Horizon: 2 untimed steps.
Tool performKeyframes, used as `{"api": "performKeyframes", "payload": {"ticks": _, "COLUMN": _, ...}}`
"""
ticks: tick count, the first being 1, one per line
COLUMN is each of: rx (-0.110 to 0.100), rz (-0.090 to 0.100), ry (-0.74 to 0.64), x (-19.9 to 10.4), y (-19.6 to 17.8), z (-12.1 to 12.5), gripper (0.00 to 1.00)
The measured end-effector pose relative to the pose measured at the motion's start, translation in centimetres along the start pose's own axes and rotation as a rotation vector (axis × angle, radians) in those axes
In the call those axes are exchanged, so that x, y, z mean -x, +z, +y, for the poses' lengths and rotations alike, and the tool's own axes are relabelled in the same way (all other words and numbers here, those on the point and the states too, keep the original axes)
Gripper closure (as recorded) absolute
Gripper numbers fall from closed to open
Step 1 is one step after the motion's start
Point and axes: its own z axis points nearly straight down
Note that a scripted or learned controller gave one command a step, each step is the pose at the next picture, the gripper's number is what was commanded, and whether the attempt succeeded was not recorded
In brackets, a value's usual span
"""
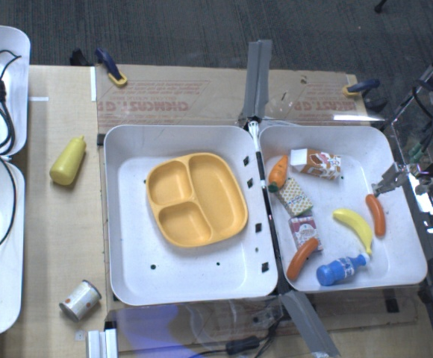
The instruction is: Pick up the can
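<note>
While the arm waits at the frame's 3 o'clock edge, the gripper (390, 181) hangs over the right rim of the right bin (396, 274); its 2 thin fingers splay apart toward 9 o'clock, with nothing between them.

Camera view. The can (79, 300) lies on its side on the bare bench (67, 230), outside both bins, just off the 7 o'clock corner of the left bin (119, 274). Its long axis runs roughly from 8 o'clock to 2 o'clock, with the silver end cap turned toward 2 o'clock.

Key relation: from the claw, the can lies toward 8 o'clock and well apart, with the full width of both bins between them. The reach would likely have to cross the right bin's clutter, namely a banana (355, 228), 2 sausages (377, 215), a blue bottle (340, 270), a carrot (278, 172) and cartons (317, 164), and then the yellow plate (195, 198) in the left bin. A yellow bottle (68, 161) lies at 12 o'clock from the can, apart from it.

Judgement: the pick has not begun; a grasp across the can's short axis seems the likeliest fit.
</note>
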Motion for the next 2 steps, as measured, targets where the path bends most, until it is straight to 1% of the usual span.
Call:
{"api": "performKeyframes", "payload": {"ticks": 1, "rx": 0.002, "rz": 0.0, "ry": 0.022, "x": -1.7, "y": 14.6, "z": 5.2, "gripper": 0.0}}
{"api": "performKeyframes", "payload": {"ticks": 2, "rx": -0.031, "rz": 0.001, "ry": 0.062, "x": -2.0, "y": 15.9, "z": 12.9, "gripper": 0.0}}
